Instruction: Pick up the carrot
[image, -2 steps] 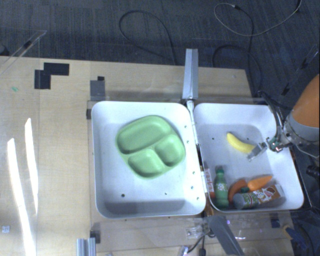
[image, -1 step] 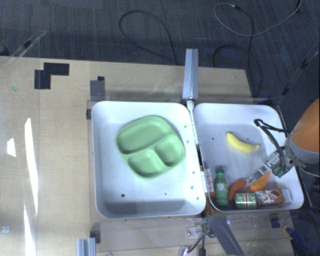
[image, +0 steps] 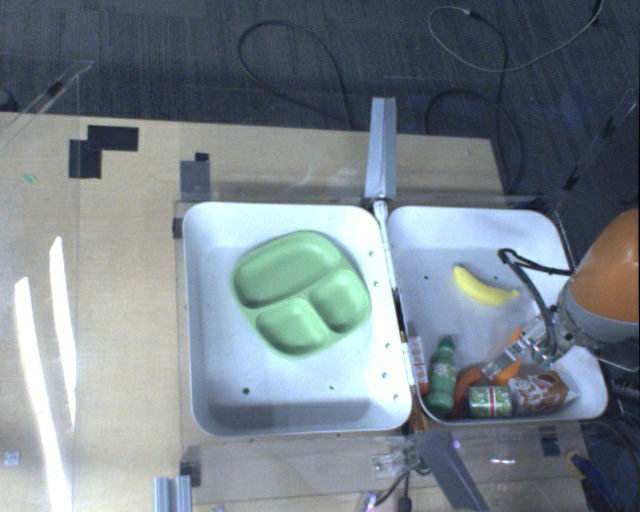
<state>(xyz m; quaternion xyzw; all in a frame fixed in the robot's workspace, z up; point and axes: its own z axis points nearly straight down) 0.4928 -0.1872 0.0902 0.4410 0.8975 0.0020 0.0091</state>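
The table (image: 110, 330) carries two white bins; the left bin (image: 215, 400) holds a green sectioned tray (image: 300, 290), and the right bin (image: 440, 235) holds the clutter. The arm (image: 610, 280) reaches in from three o'clock, its gripper (image: 522, 352) low over the bin's five o'clock corner, so the step in hand looks like the approach to a grasp. The carrot (image: 468, 385) seems to be the orange piece lying at about eight o'clock from the fingers, just beside them, wedged between a green bottle (image: 441, 375) and a small can (image: 490, 402), with a banana (image: 483, 287) at eleven o'clock. Whether the fingers are open or closed I cannot tell. Next, they likely need to shift toward eight o'clock and straddle the carrot.
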